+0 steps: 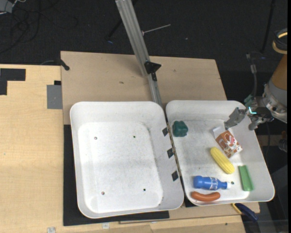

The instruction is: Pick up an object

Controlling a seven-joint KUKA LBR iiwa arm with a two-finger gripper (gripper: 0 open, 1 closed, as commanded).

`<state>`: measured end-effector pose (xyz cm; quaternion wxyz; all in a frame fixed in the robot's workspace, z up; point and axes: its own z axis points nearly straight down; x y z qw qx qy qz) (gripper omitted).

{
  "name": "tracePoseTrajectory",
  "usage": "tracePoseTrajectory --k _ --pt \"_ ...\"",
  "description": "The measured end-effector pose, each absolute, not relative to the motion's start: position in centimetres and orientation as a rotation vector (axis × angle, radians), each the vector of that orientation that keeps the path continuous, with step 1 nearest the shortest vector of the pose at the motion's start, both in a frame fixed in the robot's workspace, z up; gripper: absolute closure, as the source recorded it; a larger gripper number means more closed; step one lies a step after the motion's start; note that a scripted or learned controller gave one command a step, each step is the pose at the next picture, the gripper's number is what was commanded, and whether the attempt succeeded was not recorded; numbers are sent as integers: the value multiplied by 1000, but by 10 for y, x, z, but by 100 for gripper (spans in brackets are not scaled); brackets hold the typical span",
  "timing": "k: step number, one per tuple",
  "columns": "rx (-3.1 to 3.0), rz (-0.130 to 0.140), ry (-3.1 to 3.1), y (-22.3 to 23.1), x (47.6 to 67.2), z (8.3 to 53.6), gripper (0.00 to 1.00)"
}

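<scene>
Hovering hand (245, 118) — open, empty — just above the snack packet (228, 143).

Two white bins sit side by side on the desk (111, 76). The left bin (119, 159) lies bare. In the right bin (203, 115): a green lump (179, 128) near the divider, a red-and-white packet (227, 143), a yellow corn cob (222, 159), a green block (245, 177), a blue bottle (208, 182) and a red sausage (205, 196). The hand (246, 119) hangs at the right bin's far right edge, fingers spread, nothing between them.
</scene>
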<state>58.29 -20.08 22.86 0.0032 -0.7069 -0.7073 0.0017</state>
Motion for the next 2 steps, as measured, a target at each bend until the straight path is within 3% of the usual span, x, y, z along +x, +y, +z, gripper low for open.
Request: tracePoseTrajectory --k 1,2 --pt "-2217 2 -2222 -201 584 231 0" --pt "-2217 6 -2217 -208 588 173 0"
